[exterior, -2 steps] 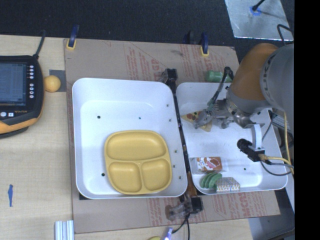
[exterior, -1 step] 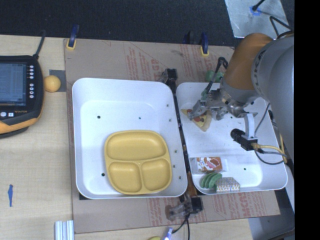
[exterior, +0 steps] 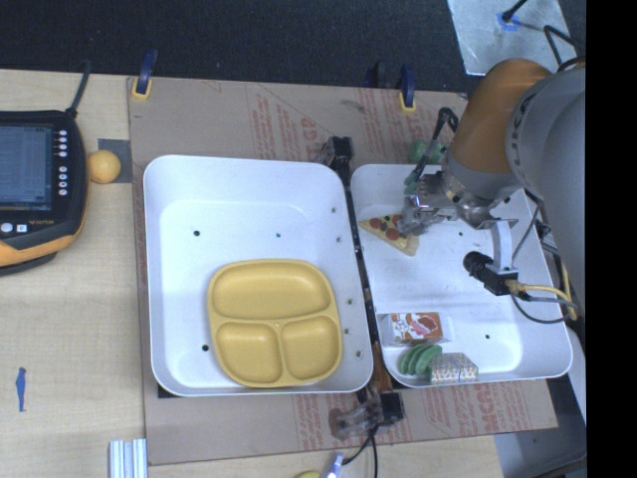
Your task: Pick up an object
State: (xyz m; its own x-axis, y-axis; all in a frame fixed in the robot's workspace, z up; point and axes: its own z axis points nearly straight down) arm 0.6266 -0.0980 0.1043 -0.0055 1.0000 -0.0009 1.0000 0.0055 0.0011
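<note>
The grey arm with its orange band (exterior: 518,127), nearest the camera, is seen reaching in over the right-hand shallow white bin (exterior: 528,352). Its two-finger gripper (exterior: 418,212) is lowered at the bin's far left part; whether the fingers are released or clenched cannot be told. A flat toy pizza slice with red toppings (exterior: 391,233) lies just beside the gripper, on the bin floor. Nearer the front edge are found a small red-and-white card (exterior: 415,327), a green ridged toy (exterior: 418,358) and a small patterned block (exterior: 454,370). A yellow three-compartment plastic tray (exterior: 275,321) rests in the left-hand white bin (exterior: 174,267).
</note>
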